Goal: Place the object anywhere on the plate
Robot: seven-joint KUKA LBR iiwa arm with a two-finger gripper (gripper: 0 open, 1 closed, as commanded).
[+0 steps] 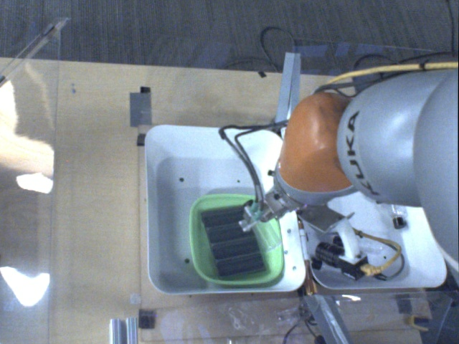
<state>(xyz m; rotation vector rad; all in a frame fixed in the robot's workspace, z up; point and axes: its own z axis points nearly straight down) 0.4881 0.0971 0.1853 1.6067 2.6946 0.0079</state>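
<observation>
The arm reaches in from the right and leans over the left bin, its orange band above the bin's right side. In that bin sits the green plate, near the front right corner. A dark ridged object lies flat on the plate, likely the task's thing already delivered. The gripper hangs just over the plate's right rim; whether it grips anything cannot be told.

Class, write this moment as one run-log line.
gripper: over green plate, right edge | dark object: lying on plate | plate: in left bin
</observation>
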